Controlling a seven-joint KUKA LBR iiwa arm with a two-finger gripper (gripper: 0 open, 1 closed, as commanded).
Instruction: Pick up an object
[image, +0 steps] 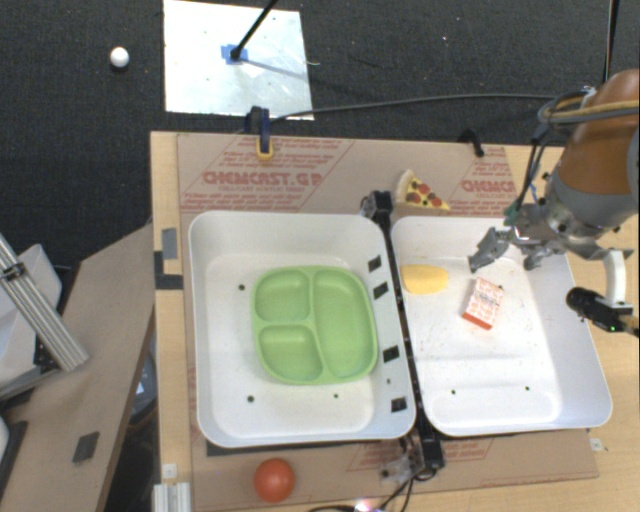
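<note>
Now | hand (510, 250) spread wide, holding nothing | I'd descend squarely over red packet (484, 302) just below it, then close.

Grey arm (590, 190) w/ orange band, metal two-finger claw (512, 250).

Probably a lab: robot arm (600, 150), cardboard-covered bench (300, 170)

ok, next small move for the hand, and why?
Probably shift toward the near side and lower: the hand hovers near the right bin's far edge, holding nothing, and the red-and-white packet lies just below it, apart from the yellow piece.
</note>
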